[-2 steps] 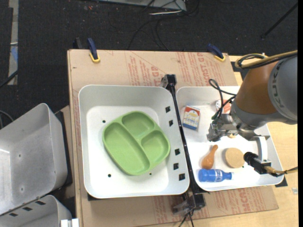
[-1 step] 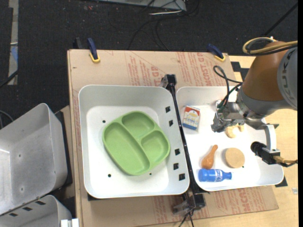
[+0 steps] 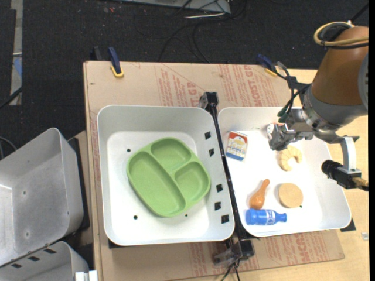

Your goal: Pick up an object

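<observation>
Left bin (image 3: 111, 174) holds a green divided plate (image 3: 169, 176); right bin (image 3: 328, 157) holds small toys.

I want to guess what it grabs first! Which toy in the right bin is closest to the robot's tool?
The pale yellow curved toy, maybe a banana. It lies right under the tool; the small carton, orange piece, tan disc and blue bottle lie farther off.

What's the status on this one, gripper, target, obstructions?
Gripper low in right bin, just above pale croissant-shaped piece. Nothing seen held. Carton nearby, apart.
</observation>
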`<act>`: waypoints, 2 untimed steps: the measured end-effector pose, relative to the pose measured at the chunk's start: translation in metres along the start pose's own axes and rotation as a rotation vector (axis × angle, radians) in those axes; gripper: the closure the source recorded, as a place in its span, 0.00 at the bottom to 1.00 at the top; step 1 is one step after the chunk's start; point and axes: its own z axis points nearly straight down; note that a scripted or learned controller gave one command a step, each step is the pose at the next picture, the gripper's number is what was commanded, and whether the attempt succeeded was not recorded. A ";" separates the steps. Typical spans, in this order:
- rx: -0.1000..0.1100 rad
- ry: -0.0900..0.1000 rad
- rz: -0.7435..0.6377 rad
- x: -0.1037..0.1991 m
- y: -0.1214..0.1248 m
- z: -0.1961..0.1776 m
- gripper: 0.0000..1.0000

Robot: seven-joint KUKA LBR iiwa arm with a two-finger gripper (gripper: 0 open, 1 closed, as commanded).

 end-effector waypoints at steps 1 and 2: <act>0.004 0.000 0.001 0.000 0.001 -0.017 1.00; 0.006 0.002 -0.003 0.045 0.011 -0.017 1.00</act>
